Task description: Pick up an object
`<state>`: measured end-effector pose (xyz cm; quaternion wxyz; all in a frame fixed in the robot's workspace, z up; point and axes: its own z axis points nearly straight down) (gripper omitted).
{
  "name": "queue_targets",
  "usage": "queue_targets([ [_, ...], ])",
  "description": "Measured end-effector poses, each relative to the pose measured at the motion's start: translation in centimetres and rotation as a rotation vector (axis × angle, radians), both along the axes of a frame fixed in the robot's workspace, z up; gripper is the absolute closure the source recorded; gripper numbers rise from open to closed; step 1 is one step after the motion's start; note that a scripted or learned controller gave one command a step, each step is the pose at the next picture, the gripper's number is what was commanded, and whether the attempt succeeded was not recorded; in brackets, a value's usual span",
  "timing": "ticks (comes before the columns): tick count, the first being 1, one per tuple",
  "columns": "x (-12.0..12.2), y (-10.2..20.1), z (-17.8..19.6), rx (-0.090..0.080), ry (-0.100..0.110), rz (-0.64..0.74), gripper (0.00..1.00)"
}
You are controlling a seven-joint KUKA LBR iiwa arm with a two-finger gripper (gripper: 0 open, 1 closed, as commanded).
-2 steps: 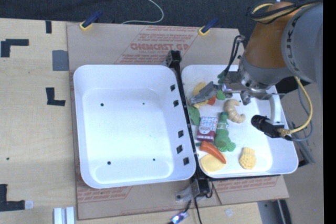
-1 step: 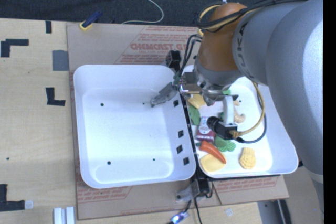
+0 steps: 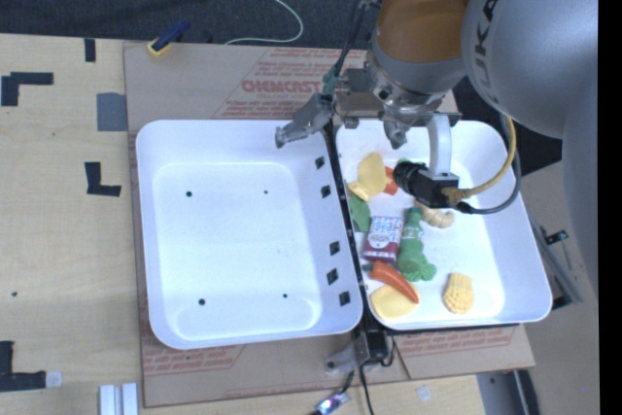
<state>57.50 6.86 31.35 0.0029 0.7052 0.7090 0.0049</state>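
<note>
Landmark: the black divider (image 3: 335, 209) where the two white bins meet; everything below is placed from it.
Arm: the grey arm (image 3: 525, 24) reaches over the right bin (image 3: 520, 277), its orange band above the far end of the divider.
Claw: the gripper (image 3: 413, 143) hangs just right of the divider's far end; from here I cannot tell how it is set.
Objects: a small heap lies right against the divider's near half, with a yellow piece (image 3: 370, 175), a printed packet (image 3: 384, 238), a green toy (image 3: 414, 253), an orange carrot shape (image 3: 394, 279) and a yellow corn cob (image 3: 458, 293).
Key relation: the heap runs along the divider, starting beneath the claw and stretching toward the near edge; the yellow piece looks nearest.
Left bin (image 3: 155, 209): left of the divider.
Writing: red print on the cardboard (image 3: 262, 87) beyond the divider, too faint to read surely; the packet's label is illegible.
</note>
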Motion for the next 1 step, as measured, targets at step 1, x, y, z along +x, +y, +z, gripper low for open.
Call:
queue_targets([
  [1,-1.94,14.11,0.35,0.002,0.013,0.011,0.00],
])
